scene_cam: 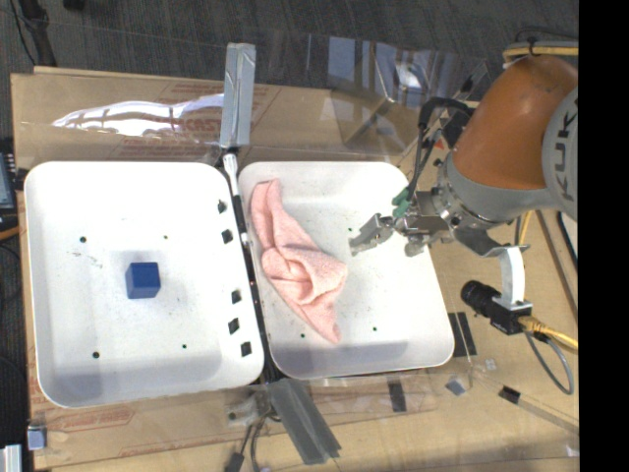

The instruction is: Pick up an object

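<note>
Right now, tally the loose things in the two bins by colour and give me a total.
Blue: 1, the block in the left bin
Pink: 1, the cloth in the right bin
Total: 2

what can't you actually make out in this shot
Camera view:
- Two-finger gripper: small and seen at a slant above the right white bin; whether it is open or shut is unclear.
- Crumpled pink cloth: its folds hide the bin floor beneath and anything under them.
- Small blue cube in the left white bin: its underside and far faces are out of sight.
- Small dark specks on both bin floors: too small to identify.
</note>
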Robot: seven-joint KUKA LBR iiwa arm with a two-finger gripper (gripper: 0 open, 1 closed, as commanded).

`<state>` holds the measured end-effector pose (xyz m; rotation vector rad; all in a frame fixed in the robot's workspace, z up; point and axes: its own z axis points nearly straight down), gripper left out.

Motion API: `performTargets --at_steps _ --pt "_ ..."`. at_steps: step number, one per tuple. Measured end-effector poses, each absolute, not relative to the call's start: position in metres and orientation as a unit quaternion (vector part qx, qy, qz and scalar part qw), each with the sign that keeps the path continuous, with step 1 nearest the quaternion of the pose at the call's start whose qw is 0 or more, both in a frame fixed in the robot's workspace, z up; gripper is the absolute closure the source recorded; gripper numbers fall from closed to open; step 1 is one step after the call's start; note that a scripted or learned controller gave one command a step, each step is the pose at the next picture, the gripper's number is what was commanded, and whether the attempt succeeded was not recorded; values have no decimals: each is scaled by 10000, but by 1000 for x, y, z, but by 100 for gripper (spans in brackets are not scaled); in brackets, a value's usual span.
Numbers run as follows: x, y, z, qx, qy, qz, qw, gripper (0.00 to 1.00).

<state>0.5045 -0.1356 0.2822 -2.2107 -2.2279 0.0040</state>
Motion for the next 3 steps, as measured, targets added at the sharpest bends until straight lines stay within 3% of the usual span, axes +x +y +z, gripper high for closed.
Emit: performTargets --at_steps 1,2,3 --pt "535 -102 165 -6788 -7343 20 25 0" --pt "512 -60 191 -6498 -7601 13 23 0" --pt "507 -95 104 -6909 -7229 18 28 0"
